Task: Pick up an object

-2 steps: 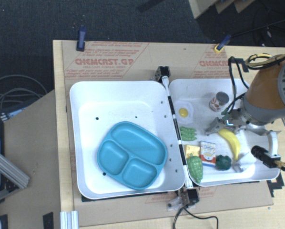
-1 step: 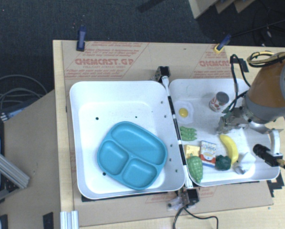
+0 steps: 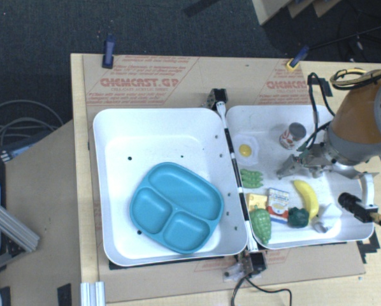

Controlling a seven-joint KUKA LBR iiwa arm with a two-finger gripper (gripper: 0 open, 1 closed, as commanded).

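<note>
You saw two shallow white plastic bins on the bench. I use the yellow curved banana (image 3: 307, 198) in the right bin (image 3: 267, 118) as the landmark. The two-finger metal gripper (image 3: 292, 166) hung just up and left of the banana, over the white floor of that bin. If its fingers were spread or closed, I cannot tell, and nothing showed between them. The grey arm with the orange band (image 3: 359, 123) reached in above and right of the banana.

Left of the banana lay a small white carton with red print (image 3: 278, 202) and, further left, a yellow block (image 3: 257, 201). Just below and left of the banana was a dark green round toy (image 3: 298, 217), and further left a green textured oval toy (image 3: 261, 226). Up and left of the banana lay a light green leafy toy (image 3: 251, 178), a small yellow round piece (image 3: 244, 150) and a small grey can with a red label (image 3: 292, 134).

Far left of the banana, in the left bin (image 3: 114, 132), lay a blue plastic plate with three compartments (image 3: 176, 206).
</note>
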